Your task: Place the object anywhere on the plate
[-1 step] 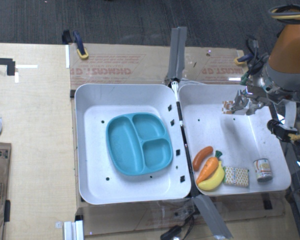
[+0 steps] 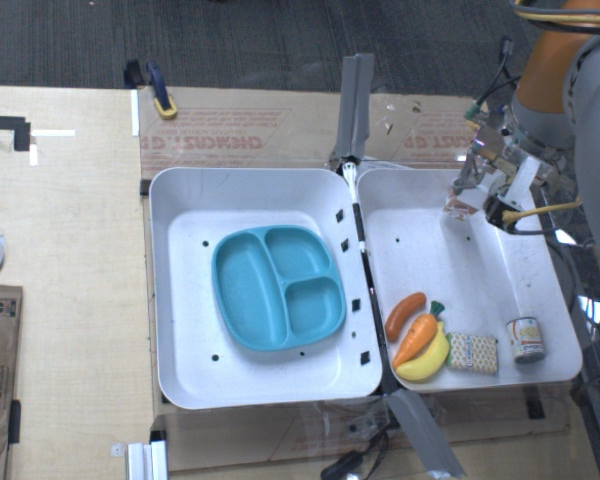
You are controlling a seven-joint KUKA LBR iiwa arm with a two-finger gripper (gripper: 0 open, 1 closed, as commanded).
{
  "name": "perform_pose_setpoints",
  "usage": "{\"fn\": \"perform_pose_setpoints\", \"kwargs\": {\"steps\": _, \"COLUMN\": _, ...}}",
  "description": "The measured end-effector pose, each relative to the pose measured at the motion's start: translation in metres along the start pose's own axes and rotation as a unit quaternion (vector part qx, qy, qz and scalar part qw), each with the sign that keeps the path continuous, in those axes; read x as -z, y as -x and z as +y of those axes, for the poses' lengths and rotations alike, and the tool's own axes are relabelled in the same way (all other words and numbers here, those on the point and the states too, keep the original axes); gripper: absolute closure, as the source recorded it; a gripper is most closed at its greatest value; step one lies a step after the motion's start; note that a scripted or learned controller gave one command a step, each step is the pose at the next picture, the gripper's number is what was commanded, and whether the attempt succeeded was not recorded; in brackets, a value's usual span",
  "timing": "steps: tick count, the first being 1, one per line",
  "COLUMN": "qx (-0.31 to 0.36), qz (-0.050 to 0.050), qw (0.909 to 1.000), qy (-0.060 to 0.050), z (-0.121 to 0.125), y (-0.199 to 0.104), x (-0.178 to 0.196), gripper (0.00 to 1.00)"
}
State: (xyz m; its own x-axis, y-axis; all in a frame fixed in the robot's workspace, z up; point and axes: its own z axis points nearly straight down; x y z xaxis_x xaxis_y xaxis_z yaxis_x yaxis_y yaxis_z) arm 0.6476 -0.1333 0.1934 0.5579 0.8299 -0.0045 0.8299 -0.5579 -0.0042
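Hand (image 2: 472, 186) hovers at right bin's (image 2: 480, 268) far corner, grip state unclear; plate (image 2: 278, 287) bare, awaiting object.

Plate (image 2: 278, 288): teal, three compartments, lying flat mid-floor of left bin.
Sausage (image 2: 406, 313): orange-red, slanted, near front-left corner of right bin.
Carrot (image 2: 418, 334): orange, green top, resting against banana.
Banana (image 2: 426, 359): yellow, curved, by front wall.
Sponge (image 2: 473, 352): speckled block, just beside banana.
Can (image 2: 525, 339): small, upright, front-right corner.
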Motion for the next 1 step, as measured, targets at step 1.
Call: {"fn": "perform_pose_setpoints", "kwargs": {"steps": 1, "qx": 0.015, "qz": 0.000, "qw": 0.9999, "qy": -0.001, "z": -0.0821, "y": -0.0612, "x": -0.0044, "gripper": 1.00}}
